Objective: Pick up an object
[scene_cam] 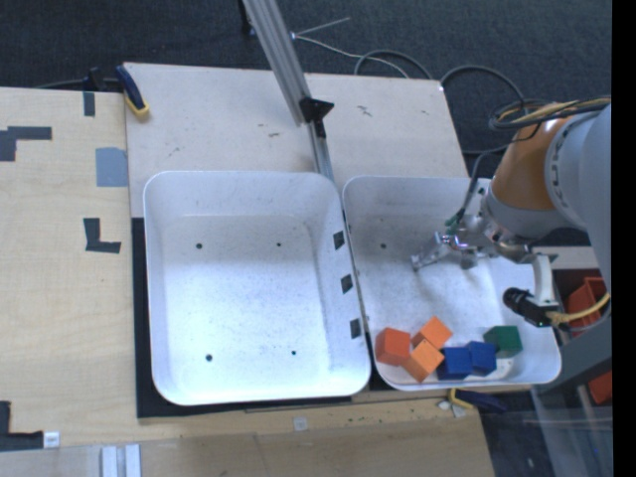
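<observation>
Pincer (429, 259): metal, low over the right bin's floor, pointing left; cannot tell its state, nothing visibly held.
Right bin (397, 207): shallow white plastic, speckled floor.
Blocks: plain cubes huddled at the near edge, no long axis; orange block (394, 346), two more orange (429, 346), blue block (467, 359), green block (506, 339).
Left bin (238, 182): white, rounded corners.
Table (60, 227): pale wood, tape marks.

The grey arm with the orange band reaches in from the right; its end effector (425, 259) points left, low.
</observation>
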{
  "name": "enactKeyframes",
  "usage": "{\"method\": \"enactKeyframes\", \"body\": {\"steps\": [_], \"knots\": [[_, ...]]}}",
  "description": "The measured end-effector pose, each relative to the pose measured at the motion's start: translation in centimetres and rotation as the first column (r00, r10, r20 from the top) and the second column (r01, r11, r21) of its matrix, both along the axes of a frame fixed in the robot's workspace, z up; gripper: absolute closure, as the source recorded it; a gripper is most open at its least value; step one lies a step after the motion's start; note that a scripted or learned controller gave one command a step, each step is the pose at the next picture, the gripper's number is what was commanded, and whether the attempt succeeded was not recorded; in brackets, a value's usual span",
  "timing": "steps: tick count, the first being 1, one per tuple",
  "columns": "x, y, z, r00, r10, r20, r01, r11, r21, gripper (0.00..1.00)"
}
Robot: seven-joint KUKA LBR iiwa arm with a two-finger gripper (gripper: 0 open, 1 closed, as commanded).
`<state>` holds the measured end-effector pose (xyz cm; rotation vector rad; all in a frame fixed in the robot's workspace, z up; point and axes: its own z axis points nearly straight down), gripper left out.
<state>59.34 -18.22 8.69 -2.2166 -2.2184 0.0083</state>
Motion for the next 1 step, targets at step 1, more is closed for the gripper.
{"method": "enactKeyframes", "body": {"steps": [1], "knots": [[-3.88,2.97,0.44,1.000,0.001,0.002,-0.001,1.000,0.001,0.00]]}}
